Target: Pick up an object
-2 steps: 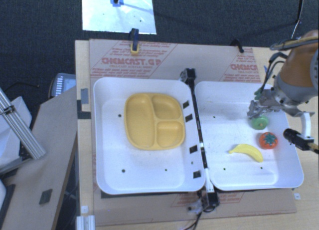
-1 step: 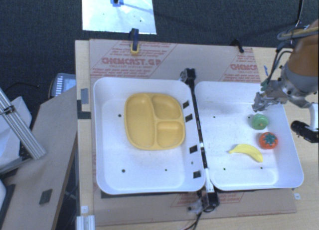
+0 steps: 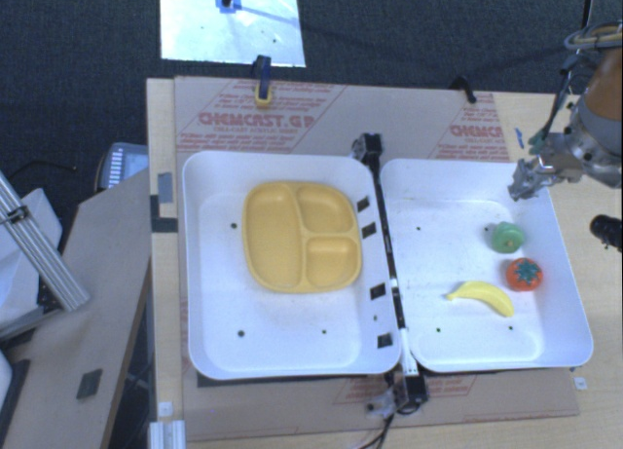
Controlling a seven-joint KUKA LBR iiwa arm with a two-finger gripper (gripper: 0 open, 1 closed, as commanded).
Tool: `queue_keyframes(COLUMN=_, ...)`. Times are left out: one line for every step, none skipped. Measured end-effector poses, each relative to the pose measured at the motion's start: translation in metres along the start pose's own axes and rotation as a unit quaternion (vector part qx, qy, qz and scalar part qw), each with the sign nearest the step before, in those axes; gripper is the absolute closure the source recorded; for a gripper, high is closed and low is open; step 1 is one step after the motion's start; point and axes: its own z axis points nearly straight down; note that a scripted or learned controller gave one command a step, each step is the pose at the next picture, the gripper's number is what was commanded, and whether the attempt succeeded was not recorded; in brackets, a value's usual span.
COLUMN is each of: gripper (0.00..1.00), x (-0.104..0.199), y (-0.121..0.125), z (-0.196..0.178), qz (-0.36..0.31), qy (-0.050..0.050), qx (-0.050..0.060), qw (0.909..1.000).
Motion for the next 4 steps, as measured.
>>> queue_keyframes(gripper=1.00, x=0.046, y=0.002, z=0.003, qz=-0.002, qy=0.002, qx=0.003, qw=1.0000)
queue_keyframes(gripper=1.00, x=0.100, y=0.021, z=0.012, qz=-0.003, qy=0.002, qx=0.003, qw=1.0000)
queue_keyframes(gripper=1.00, x=0.151, y=0.023, z=0.021, qz=-0.002, qy=0.002, qx=0.003, qw=1.0000)
queue_keyframes(gripper=1.00, x=0.206, y=0.034, z=0.030, qz=-0.002, qy=0.002, qx=0.003, qw=1.0000)
